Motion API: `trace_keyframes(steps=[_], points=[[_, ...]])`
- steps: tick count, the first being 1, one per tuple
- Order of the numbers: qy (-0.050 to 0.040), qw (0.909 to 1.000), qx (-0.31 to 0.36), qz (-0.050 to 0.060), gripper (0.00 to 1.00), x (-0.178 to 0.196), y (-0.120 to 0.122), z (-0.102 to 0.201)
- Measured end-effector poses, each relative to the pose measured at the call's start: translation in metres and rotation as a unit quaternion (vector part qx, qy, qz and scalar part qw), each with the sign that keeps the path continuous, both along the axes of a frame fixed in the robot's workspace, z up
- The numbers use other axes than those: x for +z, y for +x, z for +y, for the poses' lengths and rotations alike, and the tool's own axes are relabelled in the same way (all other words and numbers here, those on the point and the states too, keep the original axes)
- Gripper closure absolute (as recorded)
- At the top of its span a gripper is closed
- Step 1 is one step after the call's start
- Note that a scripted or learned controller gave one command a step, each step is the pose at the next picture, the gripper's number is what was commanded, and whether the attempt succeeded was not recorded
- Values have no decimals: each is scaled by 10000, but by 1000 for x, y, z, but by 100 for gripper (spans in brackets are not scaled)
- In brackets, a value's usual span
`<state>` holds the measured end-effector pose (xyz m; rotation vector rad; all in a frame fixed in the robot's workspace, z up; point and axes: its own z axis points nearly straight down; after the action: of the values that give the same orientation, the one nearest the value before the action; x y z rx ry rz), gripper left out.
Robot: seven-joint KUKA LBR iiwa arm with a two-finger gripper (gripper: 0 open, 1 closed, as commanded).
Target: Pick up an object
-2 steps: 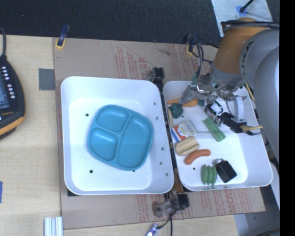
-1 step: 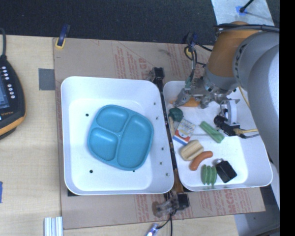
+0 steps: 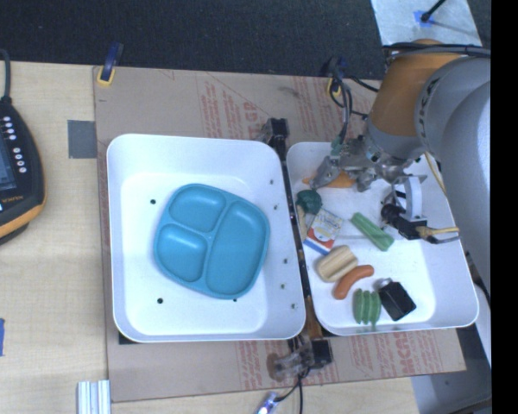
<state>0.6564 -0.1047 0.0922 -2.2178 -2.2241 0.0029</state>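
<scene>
My gripper (image 3: 352,167) hangs low over the far end of the right bin (image 3: 453,304), under the grey wrist with the orange band. An orange piece (image 3: 321,178) lies just to its left. Nearer in the same bin lie a dark green round piece (image 3: 308,201), a small printed packet (image 3: 327,225), a green stick (image 3: 373,231), a tan bread roll (image 3: 335,261), an orange sausage (image 3: 352,281), a green vegetable (image 3: 366,306) and a black block (image 3: 396,300). The arm hides the bin's far right corner.
The left bin (image 3: 129,166) holds a blue divided plate (image 3: 211,240). A teach pendant (image 3: 4,175) lies on the bench at far left. A black-and-white part with cables (image 3: 403,210) sits beside the wrist over the right bin.
</scene>
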Motion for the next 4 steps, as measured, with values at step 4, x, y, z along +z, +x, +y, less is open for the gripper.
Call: trace_keyframes(steps=[4], points=[[2, 10000, -7, -4, 0, 0, 0, -26]])
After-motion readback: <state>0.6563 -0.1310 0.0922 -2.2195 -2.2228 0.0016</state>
